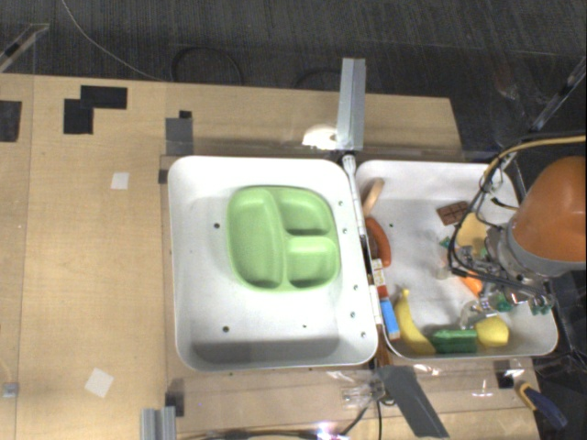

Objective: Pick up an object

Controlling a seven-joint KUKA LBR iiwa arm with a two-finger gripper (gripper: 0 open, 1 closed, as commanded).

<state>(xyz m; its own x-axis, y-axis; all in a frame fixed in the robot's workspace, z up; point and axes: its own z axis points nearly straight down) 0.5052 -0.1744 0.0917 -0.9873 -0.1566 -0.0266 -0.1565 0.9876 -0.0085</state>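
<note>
The right bin (404, 177) holds a loose scatter of toy food. A banana (410, 324) lies along its near left side, yellow and curved, with a blue marker-like stick (388, 317) just beside it against the left wall. A flat green piece (454, 340) sits at the near edge, touching a yellow lemon-like lump (493, 332) to its right. Farther up the left wall rest a red sausage shape (379, 243) and a tan stick (371, 195). A small brown item (451, 214) lies near the far middle, and an orange bit (470, 284) shows under the wrist.

The arm (553, 216) comes in from the right, its orange band and cables covering the bin's right part. The gripper (486, 305) hangs low just above the lemon and green piece; wiring and hardware clutter it, so the spread of its tips cannot be told, nor whether anything is caught there.

The left bin (188, 246) carries a pale green divided tray (281, 236), three compartments, set far of centre.
</note>
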